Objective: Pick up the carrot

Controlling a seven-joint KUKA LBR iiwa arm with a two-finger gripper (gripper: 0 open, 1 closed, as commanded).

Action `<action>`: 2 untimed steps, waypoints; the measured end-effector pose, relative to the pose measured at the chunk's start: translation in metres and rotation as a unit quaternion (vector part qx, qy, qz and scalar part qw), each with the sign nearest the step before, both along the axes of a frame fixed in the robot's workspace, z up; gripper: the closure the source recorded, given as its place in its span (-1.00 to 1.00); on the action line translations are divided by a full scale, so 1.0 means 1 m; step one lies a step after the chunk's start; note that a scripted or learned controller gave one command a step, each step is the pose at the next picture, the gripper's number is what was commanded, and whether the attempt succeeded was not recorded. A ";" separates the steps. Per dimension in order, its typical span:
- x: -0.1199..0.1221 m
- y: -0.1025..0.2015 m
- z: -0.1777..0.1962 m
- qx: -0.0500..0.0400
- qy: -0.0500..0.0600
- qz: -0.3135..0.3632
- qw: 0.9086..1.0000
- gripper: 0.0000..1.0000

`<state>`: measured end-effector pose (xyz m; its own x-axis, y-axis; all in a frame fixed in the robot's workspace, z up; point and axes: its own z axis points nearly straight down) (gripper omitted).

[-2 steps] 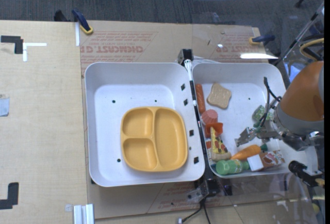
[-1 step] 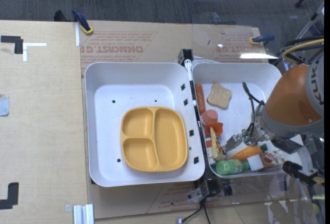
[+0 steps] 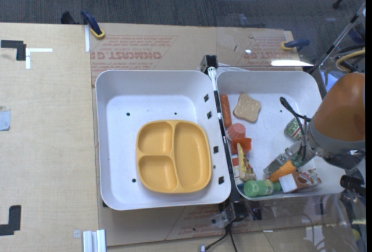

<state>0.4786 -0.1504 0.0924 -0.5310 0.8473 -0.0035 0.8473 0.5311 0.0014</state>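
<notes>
Pincer (image 3: 283, 164) over carrot (image 3: 285, 170), fingertips blurred amid right-bin (image 3: 314, 85) clutter

Two bins side by side on the tabletop (image 3: 46, 129)

The hand (image 3: 286, 162) sits in the right bin (image 3: 273, 79), touching the carrot (image 3: 282, 170); toast (image 3: 247, 107) lies behind it, the divided plate (image 3: 174, 156) in the left bin (image 3: 145, 85).

Yellow divided plate (image 3: 174, 156), white bins (image 3: 110, 129), orange carrot (image 3: 283, 170), tan toast (image 3: 247, 108).
</notes>
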 end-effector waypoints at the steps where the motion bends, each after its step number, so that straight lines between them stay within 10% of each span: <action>1: 0.002 -0.001 0.009 -0.001 -0.003 -0.001 1.000 1.00; 2: 0.001 0.028 0.000 0.000 0.000 0.111 0.994 1.00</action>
<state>0.4795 -0.1228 0.0920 -0.7048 0.7094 -0.0023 0.7094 0.7048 0.0014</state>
